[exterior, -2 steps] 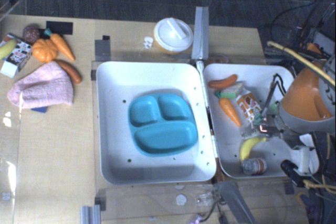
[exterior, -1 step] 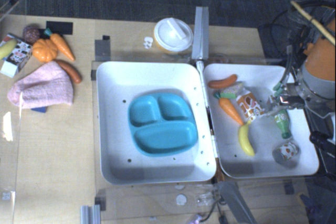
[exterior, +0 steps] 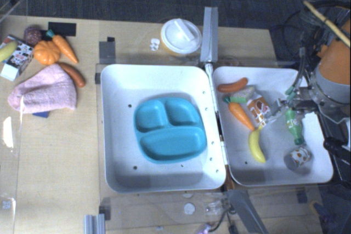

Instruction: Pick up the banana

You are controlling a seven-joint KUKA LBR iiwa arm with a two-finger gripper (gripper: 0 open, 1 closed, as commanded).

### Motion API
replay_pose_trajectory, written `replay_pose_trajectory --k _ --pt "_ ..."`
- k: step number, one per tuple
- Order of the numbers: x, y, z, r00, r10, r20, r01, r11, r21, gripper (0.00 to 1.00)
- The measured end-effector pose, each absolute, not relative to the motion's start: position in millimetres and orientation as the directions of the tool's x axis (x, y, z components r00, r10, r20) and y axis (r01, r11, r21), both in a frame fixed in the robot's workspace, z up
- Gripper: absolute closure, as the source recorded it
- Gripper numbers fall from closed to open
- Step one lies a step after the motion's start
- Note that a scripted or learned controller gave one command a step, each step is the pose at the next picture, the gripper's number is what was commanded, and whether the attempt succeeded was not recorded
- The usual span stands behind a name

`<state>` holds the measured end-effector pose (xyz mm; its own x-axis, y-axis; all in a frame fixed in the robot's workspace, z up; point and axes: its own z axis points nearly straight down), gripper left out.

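The yellow banana (exterior: pixel 256 146) lies in the right bin (exterior: pixel 315 172), near its front left, just below an orange carrot (exterior: pixel 240 114). My gripper (exterior: pixel 292 106) hangs over the right half of that bin, up and to the right of the banana and well apart from it. A green bottle-like item (exterior: pixel 294 129) lies directly below the gripper. The arm's orange band (exterior: pixel 335 58) is at the right edge.
The right bin also holds a sausage (exterior: pixel 232 85), a snack packet (exterior: pixel 258 109) and a small round item (exterior: pixel 298 157). A blue divided plate (exterior: pixel 170 129) sits in the left bin (exterior: pixel 115 118). A white bowl (exterior: pixel 181 36) stands behind the bins; toy food and a pink cloth (exterior: pixel 44 91) lie far left.
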<state>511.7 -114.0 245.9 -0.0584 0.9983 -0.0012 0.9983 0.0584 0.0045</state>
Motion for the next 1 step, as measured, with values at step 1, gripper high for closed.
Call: replay_pose_trajectory --k 1 --pt "491.7 -128.1 90.1 -0.258 0.966 -0.006 0.966 0.258 0.015 0.0"
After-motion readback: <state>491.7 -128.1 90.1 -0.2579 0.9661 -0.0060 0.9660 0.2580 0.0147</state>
